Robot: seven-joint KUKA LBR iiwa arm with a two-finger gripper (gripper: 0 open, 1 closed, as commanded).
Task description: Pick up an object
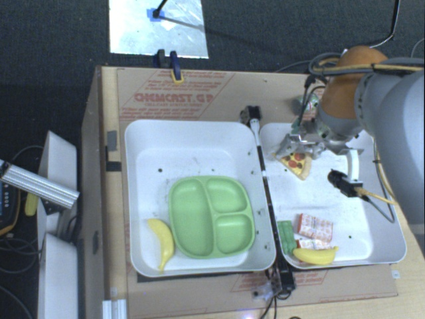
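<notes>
The gripper (297, 153) is being positioned over the pizza slice (298, 165) at the right bin's (388, 244) 11 o'clock; its state cannot be told. Lifting is not yet being shown.

The gripper (300, 147) hangs over the back left part of the right bin (388, 241), its fingers closed on a pizza slice (297, 164) that sits between and just below the tips. Well in front of the fingers lie a red-and-white packet (313, 227), a green packet (286, 235) and a banana (315, 255) by the near wall. To the fingers' left, the left bin (143, 145) holds a green plate (211, 215) and a second banana (162, 242).
</notes>
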